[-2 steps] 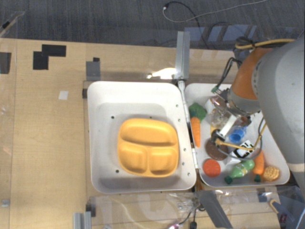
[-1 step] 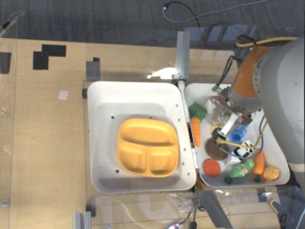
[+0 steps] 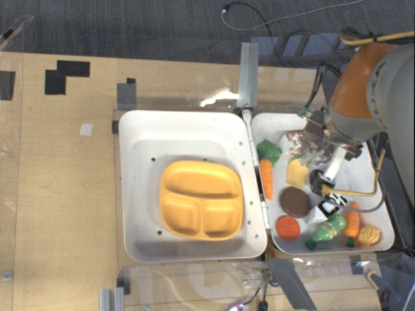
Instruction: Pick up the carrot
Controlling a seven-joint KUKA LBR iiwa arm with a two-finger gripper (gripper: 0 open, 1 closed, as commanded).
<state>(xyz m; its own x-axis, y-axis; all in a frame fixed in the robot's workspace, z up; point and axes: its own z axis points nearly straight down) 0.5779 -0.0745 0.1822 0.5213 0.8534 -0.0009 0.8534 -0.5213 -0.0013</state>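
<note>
Lying lengthwise along the left wall of the right bin [image 3: 389, 235] is the carrot [image 3: 266, 178], orange, its green top end pointing up toward a green leafy item [image 3: 269, 151] that sits just above it. Nothing is gripping it. To its right: a pale yellow wedge [image 3: 297, 172], a brown disc [image 3: 295, 201] below that, and a tomato [image 3: 288, 227] near the bin's front edge. Further right along the front, a green bottle [image 3: 327, 230], an orange piece [image 3: 352, 224] and a tan waffle-like piece [image 3: 368, 236]. End effector [image 3: 318, 164] hangs over the middle of the right bin, just right of the yellow wedge, apart from the carrot; cannot tell from this angle how it is set. Arm [image 3: 369, 96] comes in from the upper right. Left bin [image 3: 130, 173] holds a yellow divided tray [image 3: 201, 198], centred. Both bins sit side by side on the worktop [image 3: 58, 193].
</note>
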